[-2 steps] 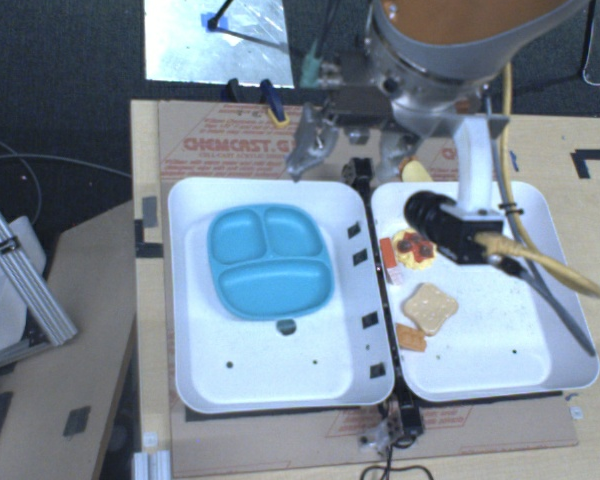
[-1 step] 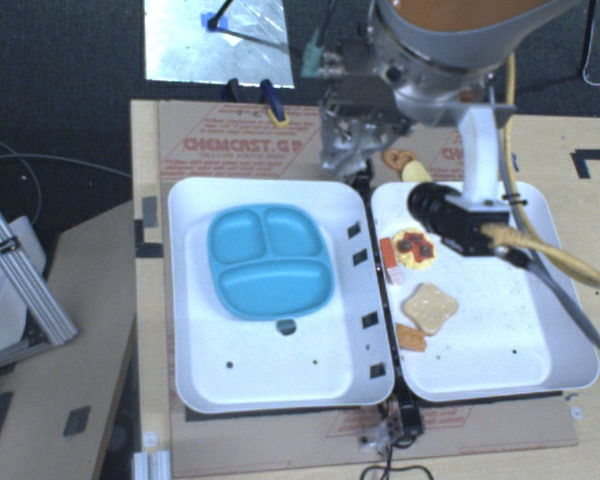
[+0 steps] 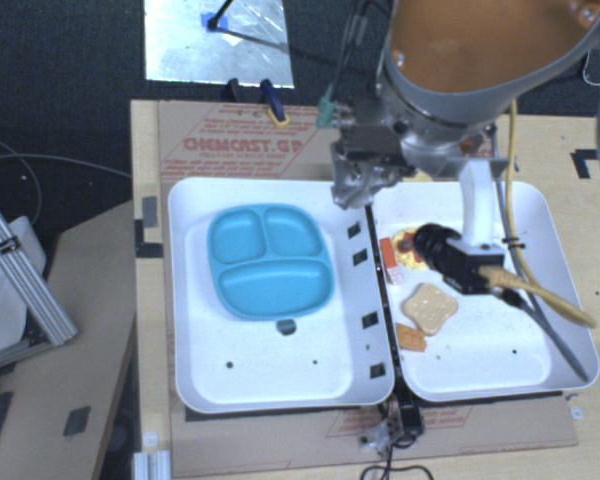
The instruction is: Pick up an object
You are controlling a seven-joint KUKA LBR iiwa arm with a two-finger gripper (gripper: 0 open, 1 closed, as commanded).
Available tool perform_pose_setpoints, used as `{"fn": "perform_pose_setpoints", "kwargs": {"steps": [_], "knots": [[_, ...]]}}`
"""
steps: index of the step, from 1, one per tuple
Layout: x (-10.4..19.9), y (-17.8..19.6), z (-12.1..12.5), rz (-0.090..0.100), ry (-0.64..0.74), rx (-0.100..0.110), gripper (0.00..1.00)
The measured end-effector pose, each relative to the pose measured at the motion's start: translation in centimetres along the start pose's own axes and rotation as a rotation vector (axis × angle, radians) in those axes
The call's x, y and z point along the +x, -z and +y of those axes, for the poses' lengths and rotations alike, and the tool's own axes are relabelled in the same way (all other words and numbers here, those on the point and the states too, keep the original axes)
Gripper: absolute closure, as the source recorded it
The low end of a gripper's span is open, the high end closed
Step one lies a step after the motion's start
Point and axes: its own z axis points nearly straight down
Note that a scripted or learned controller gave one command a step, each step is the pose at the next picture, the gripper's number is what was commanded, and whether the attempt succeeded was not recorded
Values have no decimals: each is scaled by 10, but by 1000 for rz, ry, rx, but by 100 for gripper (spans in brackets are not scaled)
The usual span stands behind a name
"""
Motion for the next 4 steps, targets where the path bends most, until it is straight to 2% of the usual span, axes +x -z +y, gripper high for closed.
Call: {"fn": "perform_pose_setpoints", "kwargs": {"steps": [1,2,3,4], "knots": [[2,14,1,4,5,-7,100],[15,-49,0,0,5,0,100],[-36,-151,0,-3,-3,5,100],[-4,-62,1,6,7,-14,100]]}}
